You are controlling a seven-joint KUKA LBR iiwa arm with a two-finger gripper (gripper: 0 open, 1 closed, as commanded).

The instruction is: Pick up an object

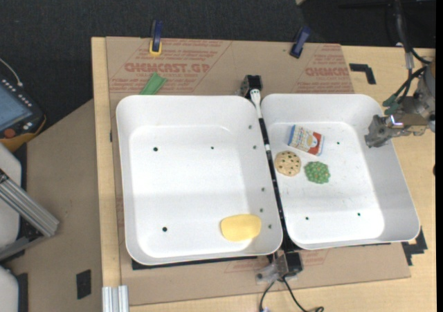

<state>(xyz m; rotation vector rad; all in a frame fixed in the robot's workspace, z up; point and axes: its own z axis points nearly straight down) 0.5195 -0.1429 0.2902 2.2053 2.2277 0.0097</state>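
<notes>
"CHEMCAST GP" on brown board (176,61)

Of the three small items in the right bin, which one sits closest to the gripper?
The green lumpy piece: it lies furthest toward the gripper, while the round cookie and the small carton sit nearer the divider.

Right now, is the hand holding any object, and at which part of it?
Nothing is held. The hand is at the right bin's right rim, apart from the cookie, the green piece and the small packet.
</notes>
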